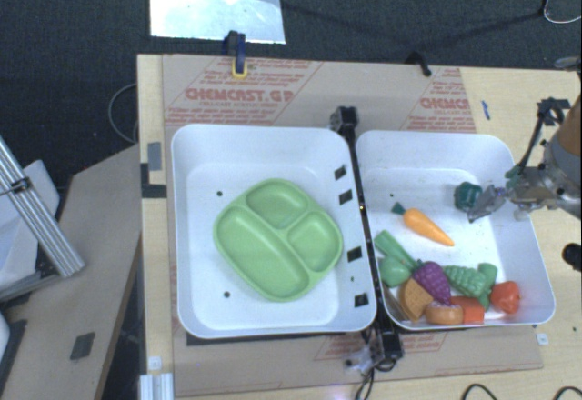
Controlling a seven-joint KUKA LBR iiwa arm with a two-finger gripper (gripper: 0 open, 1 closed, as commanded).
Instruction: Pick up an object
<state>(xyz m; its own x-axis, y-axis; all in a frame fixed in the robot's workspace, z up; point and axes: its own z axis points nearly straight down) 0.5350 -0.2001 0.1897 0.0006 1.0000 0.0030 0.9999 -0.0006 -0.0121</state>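
You're at the reach-in step: the gripper (487,199) hangs just beside a dark teal toy (466,195) in the right bin (509,149). You can't tell the fingers' state here. Next, judge alignment over the toy before closing.

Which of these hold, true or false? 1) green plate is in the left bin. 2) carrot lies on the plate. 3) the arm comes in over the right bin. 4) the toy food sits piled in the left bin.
1) The green plate is in the left bin: true.
2) The carrot lies on the plate: false; it lies on the floor of the right bin.
3) The gripper reaches in over the right bin: true.
4) The toy food is piled in the left bin: false; it sits at the right bin's near edge.
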